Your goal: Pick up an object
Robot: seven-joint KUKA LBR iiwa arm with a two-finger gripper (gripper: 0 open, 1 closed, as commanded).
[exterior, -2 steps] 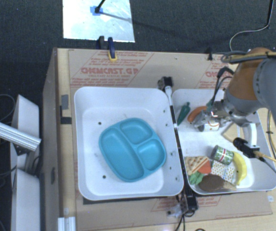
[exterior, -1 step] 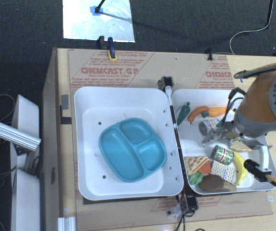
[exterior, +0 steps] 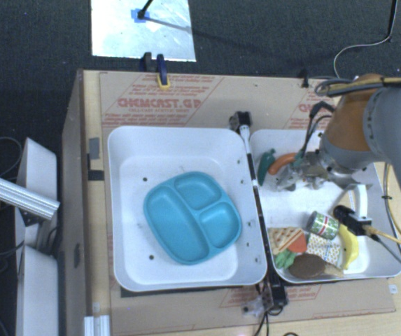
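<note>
Bench: I see a brown printed board [exterior: 186,95] on dark carpet, carrying two white bins side by side.
Claw: the gripper [exterior: 289,180] sits low in the upper part of the right bin [exterior: 284,210], near its left wall. From this angle I cannot tell whether it is open or closed, and I see nothing held in it.
Arm: the grey arm [exterior: 396,128] with its orange band comes in from the right, over the bin's upper right corner.
Nearest object: an orange-and-green toy vegetable [exterior: 281,163] lies just beside the claw, on its upper left, against the bin's top-left corner. I cannot tell whether they touch.
Can: a small green, red and white can [exterior: 322,225] lies on its side below the claw, apart from it.
Lower pile: along the near edge of the right bin I see a yellow banana [exterior: 348,248], a patterned packet [exterior: 324,249], a waffle-like square [exterior: 284,239] and a brown oval piece [exterior: 309,265], all crowded together.
Left bin: the left bin [exterior: 127,187] holds a blue divided plate [exterior: 192,217], lying flat near its centre.
Beyond the bench: a shiny square sheet [exterior: 143,18] lies on the carpet past the far edge, and a blue-and-yellow clamp [exterior: 159,68] grips the board there.
</note>
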